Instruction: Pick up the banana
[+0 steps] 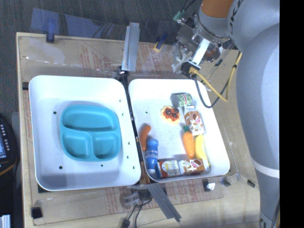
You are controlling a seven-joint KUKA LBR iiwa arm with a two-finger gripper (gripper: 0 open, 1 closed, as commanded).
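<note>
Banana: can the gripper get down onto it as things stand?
Probably, though it's tight. The banana lies uncovered on top, but a carrot presses its left side and the bin wall runs close on its right.

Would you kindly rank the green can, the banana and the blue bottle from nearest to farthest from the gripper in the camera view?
From the gripper above the right bin's far edge:
1. Green can, far end.
2. Banana, right side.
3. Blue bottle, near left corner.

I see the banana (201, 148) in the right bin (142, 91) (beside a carrot (189, 144)); the gripper (186, 66) hangs above the bin's far edge.
</note>
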